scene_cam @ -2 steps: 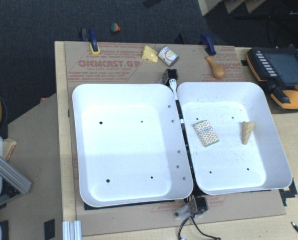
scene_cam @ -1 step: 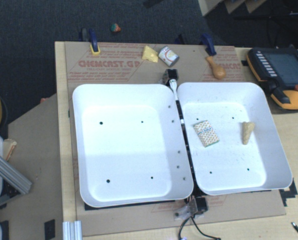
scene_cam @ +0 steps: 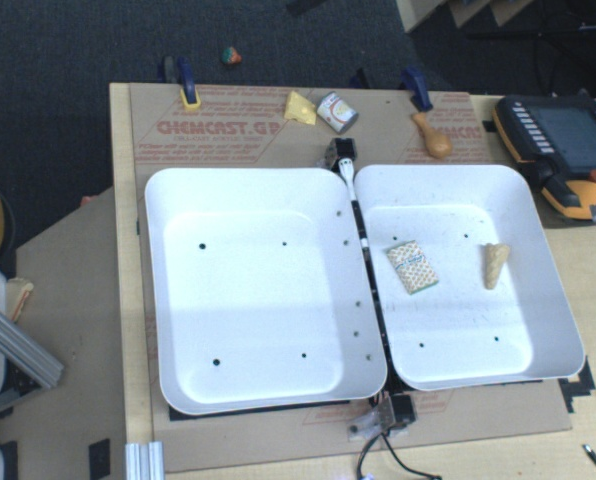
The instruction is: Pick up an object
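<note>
Bench [scene_cam: 228, 128] brown board, two white bins [scene_cam: 248, 288]; dark carpet [scene_cam: 98, 28] beyond.

Both bins, the left bin [scene_cam: 248, 288] and the right bin [scene_cam: 458, 358], are plain white with little black dots. The small packet [scene_cam: 412, 266] has a white-and-blue speckled pattern, the cone-shaped piece [scene_cam: 493, 264] is pale tan. The table [scene_cam: 138, 128] is tan board with reddish lettering, and the yellow wedge [scene_cam: 300, 109] sits on it.

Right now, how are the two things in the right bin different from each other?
The patterned packet is flat, squarish and speckled; the tan cone piece is plain, narrow and tapered. The patterned packet lies near the bin's left side, close to the divider; the tan cone piece lies further right. Both are small, lying apart in the right bin.
</note>
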Controlling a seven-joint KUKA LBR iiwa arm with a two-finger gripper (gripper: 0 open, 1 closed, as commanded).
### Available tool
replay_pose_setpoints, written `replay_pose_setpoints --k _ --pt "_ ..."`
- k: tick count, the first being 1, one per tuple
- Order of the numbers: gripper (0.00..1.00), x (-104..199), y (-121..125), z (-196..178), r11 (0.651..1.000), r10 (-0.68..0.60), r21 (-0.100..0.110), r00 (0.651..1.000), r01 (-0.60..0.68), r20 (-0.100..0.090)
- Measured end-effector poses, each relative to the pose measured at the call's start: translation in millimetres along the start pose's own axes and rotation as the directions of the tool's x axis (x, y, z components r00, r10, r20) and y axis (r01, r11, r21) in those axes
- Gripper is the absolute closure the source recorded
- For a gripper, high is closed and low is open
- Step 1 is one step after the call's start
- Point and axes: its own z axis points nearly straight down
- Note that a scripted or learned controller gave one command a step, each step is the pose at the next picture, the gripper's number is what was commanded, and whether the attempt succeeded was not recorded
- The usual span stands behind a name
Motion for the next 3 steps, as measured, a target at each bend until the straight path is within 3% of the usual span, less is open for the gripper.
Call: replay_pose_setpoints --k 1,2,3 --pt "1.00 19.2 0.7 83.9 1.000 0.003 -0.003 1.000 -0.003 0.002" --pt "1.00 76.6 24.0 140.6 1.000 -0.002 -0.004 1.000 0.002 0.001" --pt "1.00 -9.0 20.2 71.6 1.000 0.013 -0.022 1.000 -0.013 0.013"
